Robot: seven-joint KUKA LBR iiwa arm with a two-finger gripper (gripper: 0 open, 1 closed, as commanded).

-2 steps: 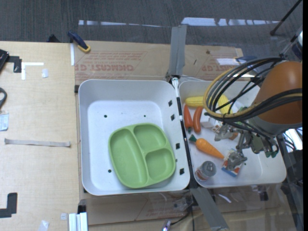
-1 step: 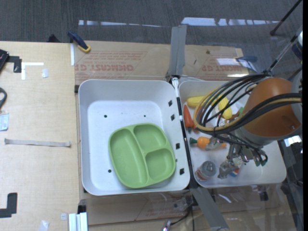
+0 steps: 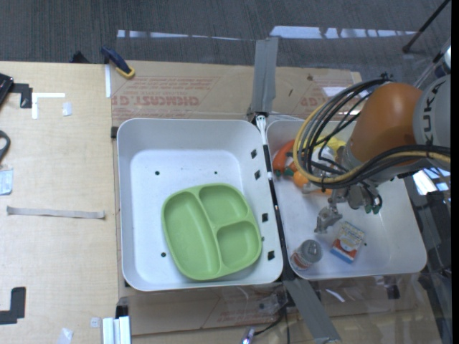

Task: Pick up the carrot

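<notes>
The carrot (image 3: 285,154) is orange with a green end and lies at the far left corner of the right bin (image 3: 391,260), against the wall and partly behind the arm's cables. My gripper (image 3: 325,221) hangs over the middle of that bin, to the right of the carrot and nearer the front, apart from it. Nothing shows held in it. The orange wrist band and the looped cables hide the far part of the bin.
A small orange piece (image 3: 300,180) lies just in front of the carrot. A can (image 3: 307,255) and a small red, white and blue box (image 3: 346,243) sit near the front wall, below the gripper. Something yellow (image 3: 334,147) peeks behind the cables. A green divided plate (image 3: 211,229) lies in the left bin (image 3: 140,156).
</notes>
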